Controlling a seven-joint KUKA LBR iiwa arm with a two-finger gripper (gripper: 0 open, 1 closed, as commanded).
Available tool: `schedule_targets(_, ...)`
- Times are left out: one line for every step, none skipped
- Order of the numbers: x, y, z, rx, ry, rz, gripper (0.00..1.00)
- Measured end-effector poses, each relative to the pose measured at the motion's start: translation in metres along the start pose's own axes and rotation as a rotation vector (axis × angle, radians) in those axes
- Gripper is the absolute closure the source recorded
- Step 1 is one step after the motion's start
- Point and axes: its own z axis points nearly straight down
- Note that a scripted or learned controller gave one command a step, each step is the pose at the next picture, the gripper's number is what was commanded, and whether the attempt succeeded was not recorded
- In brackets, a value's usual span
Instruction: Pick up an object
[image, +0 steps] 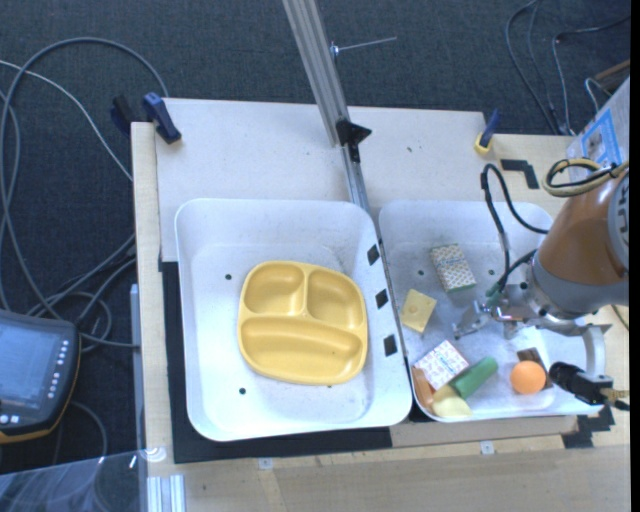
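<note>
Gripper (487, 312) hovers low in the right bin (400, 225), finger state impossible to tell, beside a yellow block (418, 310); crowded objects nearby could deflect any grasp.

yellow divided plate (301, 323): smooth plastic, slight gloss
white bins (200, 300): matt plastic, speckled
orange ball (528, 377): smooth, matt
green cylinder (473, 377): glossy plastic
bench top (260, 150): matt, pale board
</note>
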Motion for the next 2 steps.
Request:
schedule_targets(0.000,0.002,-0.014,-0.008,-0.002,-0.001,1.00)
schedule_targets(-0.003,0.008,-0.078,-0.015,-0.005,-0.001,1.00)
